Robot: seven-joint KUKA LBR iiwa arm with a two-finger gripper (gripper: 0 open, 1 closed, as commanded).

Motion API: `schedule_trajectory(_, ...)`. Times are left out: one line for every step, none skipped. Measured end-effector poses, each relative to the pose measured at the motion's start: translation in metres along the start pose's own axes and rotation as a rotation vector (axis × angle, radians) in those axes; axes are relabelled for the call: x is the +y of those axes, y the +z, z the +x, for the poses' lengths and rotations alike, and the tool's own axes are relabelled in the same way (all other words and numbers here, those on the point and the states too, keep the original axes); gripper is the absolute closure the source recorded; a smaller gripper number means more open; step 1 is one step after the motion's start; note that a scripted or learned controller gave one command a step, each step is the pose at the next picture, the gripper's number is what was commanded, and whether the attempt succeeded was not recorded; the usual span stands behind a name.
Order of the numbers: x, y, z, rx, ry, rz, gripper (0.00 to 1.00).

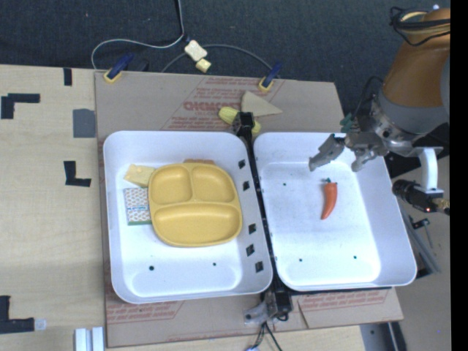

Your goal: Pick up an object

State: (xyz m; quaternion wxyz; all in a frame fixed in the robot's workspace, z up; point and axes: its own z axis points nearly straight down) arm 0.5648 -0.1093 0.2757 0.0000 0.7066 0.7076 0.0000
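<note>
An orange chili-shaped object (329, 199) lies in the right bin (292, 254), toward its upper right part. My gripper (342, 157) hovers just above and behind it, over the bin's far edge. Its two grey fingers (322, 154) are spread apart with nothing between them. In the left bin (175, 269) a yellow divided plate (195, 203) rests, with a small patterned packet (136, 205) and a pale yellow wedge (138, 174) tucked at its left side.
The arm's orange-banded wrist (417, 64) stands over the right bin's far right corner. A black clamp strip (256, 203) runs between the bins. Cables and yellow clips (196, 53) lie beyond the bins on the cardboard sheet.
</note>
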Motion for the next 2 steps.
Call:
schedule_trajectory(-0.037, 0.062, -0.088, -0.002, 0.011, 0.007, 0.0)
schedule_trajectory(-0.005, 0.196, -0.058, -0.005, -0.002, -0.006, 0.0)
